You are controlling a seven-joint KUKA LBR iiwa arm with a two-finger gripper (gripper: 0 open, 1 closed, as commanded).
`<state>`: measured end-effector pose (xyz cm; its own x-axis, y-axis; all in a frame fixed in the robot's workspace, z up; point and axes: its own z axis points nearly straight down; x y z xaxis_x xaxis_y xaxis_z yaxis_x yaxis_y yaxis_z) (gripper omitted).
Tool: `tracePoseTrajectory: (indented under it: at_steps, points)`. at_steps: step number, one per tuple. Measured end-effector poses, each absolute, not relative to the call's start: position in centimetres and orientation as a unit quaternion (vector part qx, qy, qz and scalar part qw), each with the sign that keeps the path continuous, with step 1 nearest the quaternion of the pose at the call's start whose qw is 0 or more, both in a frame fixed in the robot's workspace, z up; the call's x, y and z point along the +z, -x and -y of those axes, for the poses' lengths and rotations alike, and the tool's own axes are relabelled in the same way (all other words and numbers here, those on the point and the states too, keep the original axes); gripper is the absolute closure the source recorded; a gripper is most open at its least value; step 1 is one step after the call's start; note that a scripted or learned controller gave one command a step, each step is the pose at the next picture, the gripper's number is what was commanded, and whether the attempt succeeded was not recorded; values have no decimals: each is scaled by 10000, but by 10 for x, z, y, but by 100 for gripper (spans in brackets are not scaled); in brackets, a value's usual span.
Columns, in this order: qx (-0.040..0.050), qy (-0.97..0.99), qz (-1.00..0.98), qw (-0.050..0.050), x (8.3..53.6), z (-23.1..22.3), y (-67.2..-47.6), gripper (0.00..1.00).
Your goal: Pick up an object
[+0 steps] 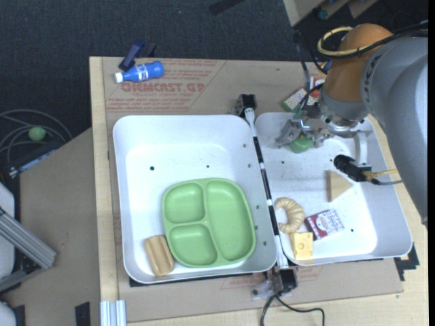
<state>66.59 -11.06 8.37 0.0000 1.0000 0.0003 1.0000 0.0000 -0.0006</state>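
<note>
Because the small dark-green rounded object (297, 146) lies directly at the tip of the grey pincer (300, 134), touching it or nearly so as seen from above, the coming move turns on a vertical relation and not a sideways one. The object sits in the far part of the shallow white bin (387, 240) nearer the arm, close to that bin's shared wall. Only a sliver of green peeks out on the near side of the tip, so its long axis is too hidden to call. Whether the pincer is open, closed or already gripping the green object, I cannot tell, since the wrist covers the contact. My judgement is that a straight lift would settle the matter: the object either rises with the tip or remains on the bin's floor.

Towards the middle of that bin, well apart from the green object, lies a tan wedge-shaped block (336, 185). In the bin's near part, by the shared wall, rests a beige ring-shaped pastry (289, 213), with a red-and-white packet (325, 223) just beside it and a yellow cheese-like block (303, 246) nearest the rim. None of these crowds the tip.

Beyond the shared wall, the second white bin (136, 141) holds a pale-green divided plate (207, 221) and a tan ridged block (158, 255).
</note>
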Motion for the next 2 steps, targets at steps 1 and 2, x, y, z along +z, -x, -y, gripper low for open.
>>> tracePoseTrajectory:
  at_steps: [1, 2]
  points:
    - [-17, 7069, 7073, -17, 97, 110, -668, 100]
    - [-22, 7059, 7083, -8, 187, 25, -634, 100]
